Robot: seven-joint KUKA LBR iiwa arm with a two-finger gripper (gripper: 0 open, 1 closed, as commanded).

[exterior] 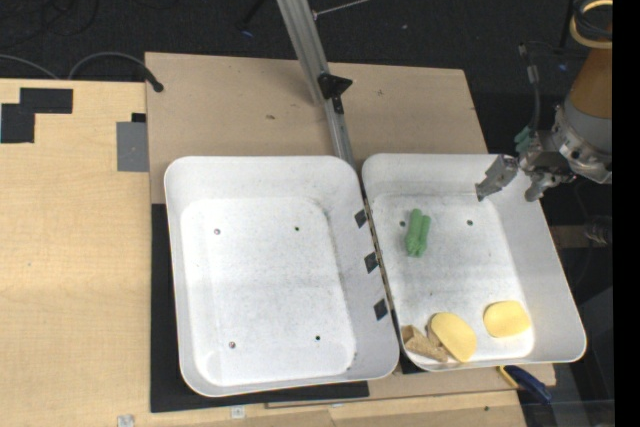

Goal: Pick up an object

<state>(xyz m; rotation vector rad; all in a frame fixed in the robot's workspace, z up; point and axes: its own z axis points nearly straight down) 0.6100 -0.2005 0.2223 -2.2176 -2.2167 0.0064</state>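
The right white bin [520, 245] holds a green oblong object [416, 233] near its middle left. Two yellow lumps lie near its front edge, one [453, 335] beside a tan crumbly piece [424, 345], the other [506, 319] further right. My gripper [515, 180] hangs above the bin's far right corner, open, with nothing between its fingers. It is well apart from every object, up and to the right of the green one.
The left white bin [265, 270] adjoins the right one, joined by small black clips [368, 260]. A slanted metal rail [305, 40] runs from the back toward the bins' seam. A light wooden board [70, 245] lies at the left.
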